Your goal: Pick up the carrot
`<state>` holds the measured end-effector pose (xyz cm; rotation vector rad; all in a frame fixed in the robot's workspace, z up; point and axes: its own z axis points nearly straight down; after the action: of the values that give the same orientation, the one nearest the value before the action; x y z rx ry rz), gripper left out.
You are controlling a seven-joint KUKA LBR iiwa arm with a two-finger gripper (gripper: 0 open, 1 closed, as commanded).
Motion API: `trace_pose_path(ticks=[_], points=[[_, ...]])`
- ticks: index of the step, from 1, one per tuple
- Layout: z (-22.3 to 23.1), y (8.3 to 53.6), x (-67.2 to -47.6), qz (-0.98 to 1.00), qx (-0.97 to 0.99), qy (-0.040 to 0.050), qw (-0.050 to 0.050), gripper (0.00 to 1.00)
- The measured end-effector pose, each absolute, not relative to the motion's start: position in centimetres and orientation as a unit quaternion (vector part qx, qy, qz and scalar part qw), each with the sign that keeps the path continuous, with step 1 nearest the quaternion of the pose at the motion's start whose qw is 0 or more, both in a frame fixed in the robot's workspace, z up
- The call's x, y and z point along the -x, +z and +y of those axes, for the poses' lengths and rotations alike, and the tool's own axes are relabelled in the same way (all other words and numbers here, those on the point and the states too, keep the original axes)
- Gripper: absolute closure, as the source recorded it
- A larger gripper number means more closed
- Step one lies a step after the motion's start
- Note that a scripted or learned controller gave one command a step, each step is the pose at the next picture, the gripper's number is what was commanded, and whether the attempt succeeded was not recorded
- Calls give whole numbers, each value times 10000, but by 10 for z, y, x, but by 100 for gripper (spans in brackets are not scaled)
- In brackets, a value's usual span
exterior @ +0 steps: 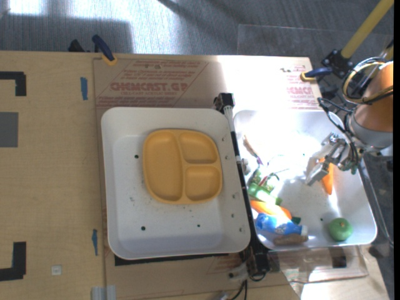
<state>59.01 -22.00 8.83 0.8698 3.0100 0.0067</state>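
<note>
The carrot is a short orange piece tapering downward, in the right part of the right bin. My gripper comes in from the right edge, and its metal fingers are shut on the carrot's upper end. The carrot's tip sticks out below the fingers, over the bright white bin floor. I cannot tell whether it is lifted off the floor or still touching it.
A green apple lies in the right bin's near right corner. A green and white item, an orange item and a blue packet crowd its left side. The left bin holds a yellow divided plate.
</note>
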Motion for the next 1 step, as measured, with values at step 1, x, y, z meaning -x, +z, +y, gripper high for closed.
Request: trace_pose_path(ticks=[1], points=[[-223, 279, -569, 9779, -2085, -20, 124, 0]])
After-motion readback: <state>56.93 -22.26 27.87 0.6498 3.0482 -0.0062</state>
